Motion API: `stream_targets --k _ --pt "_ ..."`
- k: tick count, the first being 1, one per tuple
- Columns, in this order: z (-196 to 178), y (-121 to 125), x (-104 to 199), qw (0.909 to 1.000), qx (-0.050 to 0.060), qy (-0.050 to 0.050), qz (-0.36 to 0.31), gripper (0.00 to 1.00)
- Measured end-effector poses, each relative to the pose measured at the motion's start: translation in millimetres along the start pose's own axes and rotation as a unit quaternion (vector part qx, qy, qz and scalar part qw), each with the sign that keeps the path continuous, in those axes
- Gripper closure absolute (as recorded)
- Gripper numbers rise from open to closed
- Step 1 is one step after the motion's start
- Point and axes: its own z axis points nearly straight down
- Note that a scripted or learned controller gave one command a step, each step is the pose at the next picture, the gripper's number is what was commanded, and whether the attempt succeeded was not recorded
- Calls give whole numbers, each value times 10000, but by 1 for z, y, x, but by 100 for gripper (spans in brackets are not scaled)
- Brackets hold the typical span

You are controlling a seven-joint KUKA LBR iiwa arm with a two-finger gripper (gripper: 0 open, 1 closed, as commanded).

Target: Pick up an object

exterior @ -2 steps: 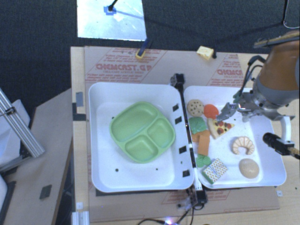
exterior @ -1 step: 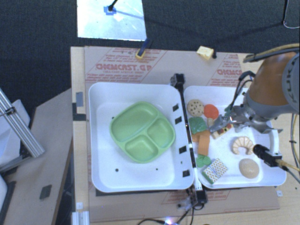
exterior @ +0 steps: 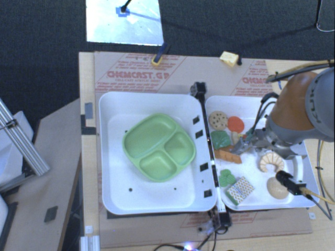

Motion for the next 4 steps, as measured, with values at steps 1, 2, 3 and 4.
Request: stream_targets --k 1,2,3,4 --pt "11 1 0 10000 -24 -1 -4 0" --pt "-1 3 0 10000 -46 -2 -5 100" --pt "-62 7 -8 10000 -51 -12 -15 100" --pt "-108 15 -5 10000 -47 -8 -22 100"
